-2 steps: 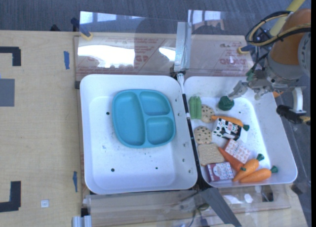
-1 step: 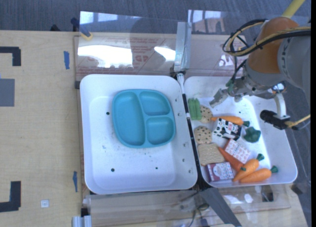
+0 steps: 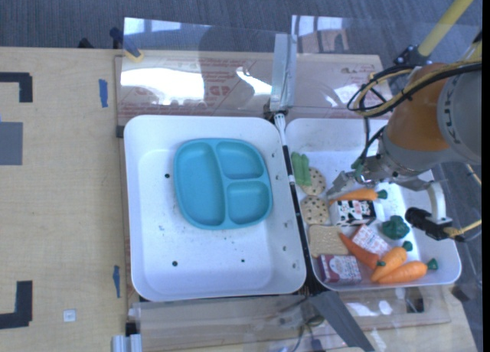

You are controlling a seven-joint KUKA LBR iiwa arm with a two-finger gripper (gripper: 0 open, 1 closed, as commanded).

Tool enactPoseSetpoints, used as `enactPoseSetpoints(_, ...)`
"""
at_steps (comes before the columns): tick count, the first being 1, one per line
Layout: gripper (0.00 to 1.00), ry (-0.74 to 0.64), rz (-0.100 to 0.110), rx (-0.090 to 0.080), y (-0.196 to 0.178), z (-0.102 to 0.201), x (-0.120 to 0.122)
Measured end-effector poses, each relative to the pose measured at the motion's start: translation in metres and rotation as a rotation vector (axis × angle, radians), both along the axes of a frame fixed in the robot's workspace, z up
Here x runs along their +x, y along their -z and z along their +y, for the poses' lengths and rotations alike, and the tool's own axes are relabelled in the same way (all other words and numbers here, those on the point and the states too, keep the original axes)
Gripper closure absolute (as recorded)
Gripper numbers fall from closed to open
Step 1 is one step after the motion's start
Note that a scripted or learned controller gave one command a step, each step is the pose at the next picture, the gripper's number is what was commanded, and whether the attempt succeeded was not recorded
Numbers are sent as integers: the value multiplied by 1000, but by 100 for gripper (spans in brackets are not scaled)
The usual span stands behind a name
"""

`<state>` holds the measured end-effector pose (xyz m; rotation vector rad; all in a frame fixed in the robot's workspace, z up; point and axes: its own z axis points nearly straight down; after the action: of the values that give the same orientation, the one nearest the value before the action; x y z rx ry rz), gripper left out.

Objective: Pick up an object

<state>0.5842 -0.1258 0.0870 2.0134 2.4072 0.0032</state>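
My gripper point(image 3: 357, 188) hangs low over the right bin point(image 3: 452, 270), near its middle. Just under it lie a small orange piece point(image 3: 362, 195) and a black-and-white patterned box point(image 3: 354, 210); whether either is touched I cannot tell. Around them sit a green pod point(image 3: 300, 168), two round cookies point(image 3: 312, 182) point(image 3: 314, 209), a square cracker point(image 3: 323, 240), a dark red packet point(image 3: 341, 268), a white-and-red packet point(image 3: 370, 239), a green broccoli piece point(image 3: 395, 227) and two carrots point(image 3: 400, 268) point(image 3: 353, 246).
The left bin point(image 3: 153, 243) holds a blue divided plate point(image 3: 223, 182). A raised ridge point(image 3: 291, 190) separates the two bins. Clear plastic walls point(image 3: 283, 75) stand behind them. The grey arm with its orange band point(image 3: 421, 121) and cables comes in over the right bin's far right corner.
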Motion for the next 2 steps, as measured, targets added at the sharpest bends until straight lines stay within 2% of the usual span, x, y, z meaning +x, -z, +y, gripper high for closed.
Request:
enactPoseSetpoints(1, 0, 36, -1, 2, -1, 28, -84)
enactPoseSetpoints(2, 100, 37, -12, -1, -12, 27, -81)
